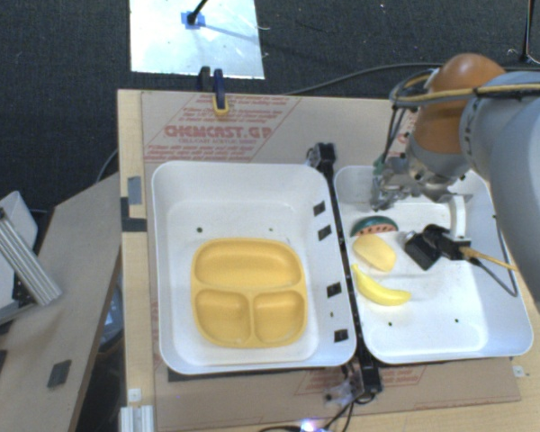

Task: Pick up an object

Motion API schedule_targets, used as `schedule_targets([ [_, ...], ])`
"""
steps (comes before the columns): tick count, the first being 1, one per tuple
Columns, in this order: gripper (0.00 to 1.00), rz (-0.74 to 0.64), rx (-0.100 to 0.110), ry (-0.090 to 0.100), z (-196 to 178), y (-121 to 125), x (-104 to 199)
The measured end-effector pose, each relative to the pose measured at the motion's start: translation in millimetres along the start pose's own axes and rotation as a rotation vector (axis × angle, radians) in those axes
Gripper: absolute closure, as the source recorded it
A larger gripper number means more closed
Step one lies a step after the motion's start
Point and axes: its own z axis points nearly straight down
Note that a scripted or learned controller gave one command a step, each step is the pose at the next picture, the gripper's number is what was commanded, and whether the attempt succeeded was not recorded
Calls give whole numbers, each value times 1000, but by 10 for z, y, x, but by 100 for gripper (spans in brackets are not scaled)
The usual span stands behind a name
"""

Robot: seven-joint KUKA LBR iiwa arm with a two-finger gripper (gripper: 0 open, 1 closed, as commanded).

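- The gripper is seen low over the far left corner of the right bin, close to the wall shared with the left bin.
- Whether it is open or closed cannot be told from this angle. Nothing is seen held in it.
- Three small items are lined up along the right bin's left side:
  - a green-and-red slice, just below the gripper in the view
  - a pale yellow piece, touching or just beside the slice
  - a banana, nearest the camera
- The slice is judged the likely target, being closest to the gripper. No contact can be confirmed.
- The step in hand is judged to be the descent and closing, so little of the task is done.
- Centring over the slice is advised before closing, as it sits near the bin wall and against the pale piece.
- A slip or a two-item pinch is a risk, because the slice looks thin and curved.
- A yellow divided tray lies in the left bin, well apart and not involved.
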Motion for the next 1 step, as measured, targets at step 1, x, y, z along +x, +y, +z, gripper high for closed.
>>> schedule_targets([
  [1, 100, 3, -1, 0, -589, -62, 43],
])
